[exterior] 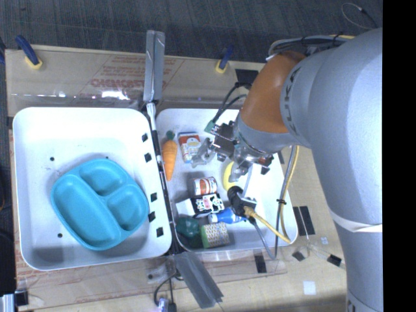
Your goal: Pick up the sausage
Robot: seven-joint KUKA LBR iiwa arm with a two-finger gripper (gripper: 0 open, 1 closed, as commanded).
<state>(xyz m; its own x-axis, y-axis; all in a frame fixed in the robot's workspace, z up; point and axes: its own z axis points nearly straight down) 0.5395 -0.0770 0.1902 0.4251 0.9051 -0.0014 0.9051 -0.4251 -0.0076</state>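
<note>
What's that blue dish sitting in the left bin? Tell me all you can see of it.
The light blue divided plastic plate is rounded, smooth and slightly glossy, with three sunken compartments: two smaller ones toward the upper right and a larger one along its lower left. It lies flat, right side up, on the floor of the left shallow white bin, turned at a slant, nearer the bin's front and right wall. Nothing lies in its compartments, and the arm is away from it.

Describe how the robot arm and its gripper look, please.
The arm is thick, rounded and light grey, with an orange band above the wrist. The gripper is a small dark metal assembly. A yellow cable hangs beside it.
</note>
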